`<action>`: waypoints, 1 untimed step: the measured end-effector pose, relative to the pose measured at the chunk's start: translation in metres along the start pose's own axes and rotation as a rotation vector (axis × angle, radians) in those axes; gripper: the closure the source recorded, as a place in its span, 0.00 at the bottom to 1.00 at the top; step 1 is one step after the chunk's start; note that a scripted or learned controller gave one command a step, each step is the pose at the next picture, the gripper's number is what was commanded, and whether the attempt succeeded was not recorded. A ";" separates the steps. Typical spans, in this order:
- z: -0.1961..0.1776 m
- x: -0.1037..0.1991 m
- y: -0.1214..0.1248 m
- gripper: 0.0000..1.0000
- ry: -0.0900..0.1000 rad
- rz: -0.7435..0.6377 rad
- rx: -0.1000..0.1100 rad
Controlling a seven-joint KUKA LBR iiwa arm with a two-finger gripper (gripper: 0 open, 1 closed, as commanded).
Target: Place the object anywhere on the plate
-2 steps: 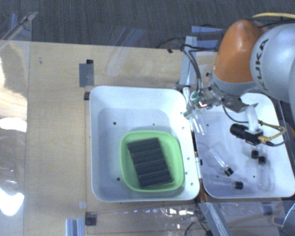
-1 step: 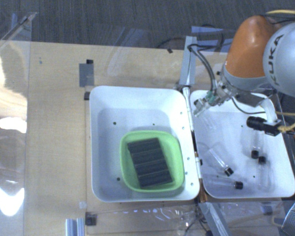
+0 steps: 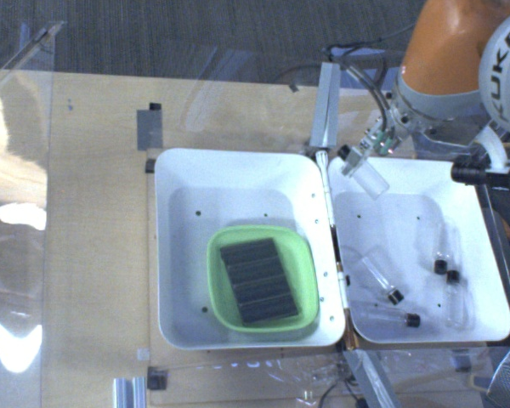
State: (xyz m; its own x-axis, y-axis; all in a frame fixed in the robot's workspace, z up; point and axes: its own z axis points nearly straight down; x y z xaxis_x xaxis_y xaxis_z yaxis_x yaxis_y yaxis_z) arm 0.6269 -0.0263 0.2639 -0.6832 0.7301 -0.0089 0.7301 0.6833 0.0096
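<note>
A green plate [image 3: 216, 257] lies in the left bin [image 3: 174, 228], with a dark ridged rectangular block [image 3: 257, 280] resting on it. My gripper [image 3: 376, 147] hangs over the back left corner of the right bin [image 3: 408, 185]. A clear vial with a black cap [image 3: 359, 169] sits tilted at its fingertips, lifted off the bin floor, and the fingers look shut on it. The gripper is to the upper right of the plate, across the rim between the two bins.
Several more clear vials with black caps lie on the right bin's floor, such as one [image 3: 379, 277] near the middle and another [image 3: 449, 262] at the right. A metal post [image 3: 325, 109] rises behind the bins' shared rim, close to the gripper.
</note>
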 end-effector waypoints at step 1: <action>0.066 -0.009 -0.005 1.00 0.005 -0.089 0.004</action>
State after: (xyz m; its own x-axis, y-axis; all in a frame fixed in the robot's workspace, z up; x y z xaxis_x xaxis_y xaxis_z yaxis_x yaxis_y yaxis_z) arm 0.6299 -0.0360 0.1977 -0.7454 0.6666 -0.0049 0.6666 0.7454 0.0053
